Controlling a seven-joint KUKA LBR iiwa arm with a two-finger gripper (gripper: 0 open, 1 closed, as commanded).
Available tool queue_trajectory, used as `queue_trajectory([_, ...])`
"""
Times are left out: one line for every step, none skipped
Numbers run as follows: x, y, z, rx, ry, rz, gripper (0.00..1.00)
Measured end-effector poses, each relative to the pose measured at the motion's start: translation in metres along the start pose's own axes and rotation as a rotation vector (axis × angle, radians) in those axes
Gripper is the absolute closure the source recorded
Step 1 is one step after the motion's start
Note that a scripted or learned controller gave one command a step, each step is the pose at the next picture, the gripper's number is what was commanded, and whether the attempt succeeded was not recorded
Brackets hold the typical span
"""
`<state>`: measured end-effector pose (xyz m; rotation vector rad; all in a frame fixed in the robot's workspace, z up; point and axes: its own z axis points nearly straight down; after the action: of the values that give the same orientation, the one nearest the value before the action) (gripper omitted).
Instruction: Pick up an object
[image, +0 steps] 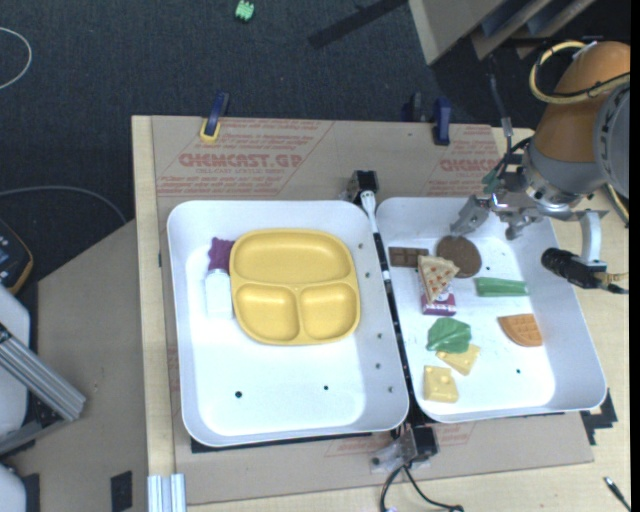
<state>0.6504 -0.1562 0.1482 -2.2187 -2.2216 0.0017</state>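
Note:
My gripper (490, 222) hangs over the far end of the right bin (570, 370), fingers spread open with nothing between them. Just in front of it and to the left lies a round brown cookie (460, 256), beside a pizza slice (437, 275) and a dark chocolate bar (404, 257). A green stick (500, 288), an orange-brown slice (520, 330), a green leaf (447, 333) and two yellow cheese pieces (441, 384) lie further toward the front.
The left bin (280, 390) holds a yellow divided plate (295, 285), a purple item (219, 252) and a white bottle (217, 296). A black divider (385, 290) runs between the bins. Clamps sit along the board's far edge.

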Motion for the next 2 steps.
queue_trajectory([-0.0096,0.0008,0.0527,0.006,0.001,0.002,0.0])
queue_trajectory([-0.009,0.0022,0.0608,-0.001,0.001,0.001,0.0])
